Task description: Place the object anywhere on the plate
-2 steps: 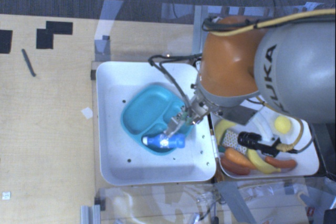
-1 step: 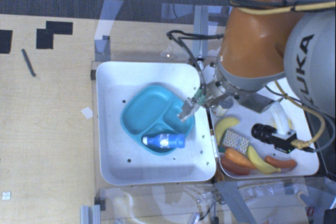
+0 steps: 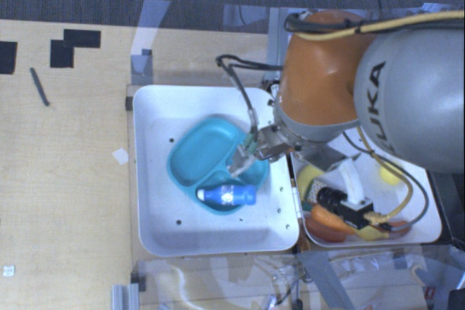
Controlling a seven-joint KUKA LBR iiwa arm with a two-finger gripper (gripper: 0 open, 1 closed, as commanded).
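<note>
The grey arm [image 3: 410, 94] comes in from the right, its thick last link lying across the right bin [image 3: 430, 223]. The orange band [image 3: 320, 69] sits above the divide between the two bins. From there the wrist tips down and leftward into the left bin [image 3: 154, 185]. The tool [image 3: 245, 155] hangs low over the right rim of the blue plate [image 3: 197, 152], which lies tilted near the middle of that bin. Whether the tool is open or closed cannot be told, and nothing can be made out in its hold. The blue object [image 3: 227, 194] lies on its side across the plate's near rim, toward the bin's front edge and just below the tool. Both bins rest on the pale worktop [image 3: 65, 185].
</note>
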